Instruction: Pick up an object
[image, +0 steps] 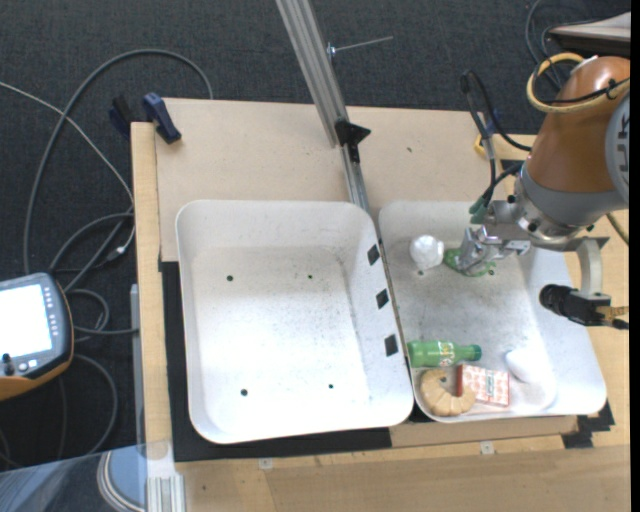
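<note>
A: We see the gripper (484, 250) low over a green object (466, 262) near the right bin's (560, 345) far edge; its grip we cannot tell.

B: We fear it nudges the white ball (426, 251) just beside; a slanted closing could squirt the green piece away.

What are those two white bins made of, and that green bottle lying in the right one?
The left bin and right bin look like moulded plastic: matte white, rounded corners, speckled with scuffs. The green bottle seems glossy plastic, with a faint shine along its side; it is too small to be sure.
</note>
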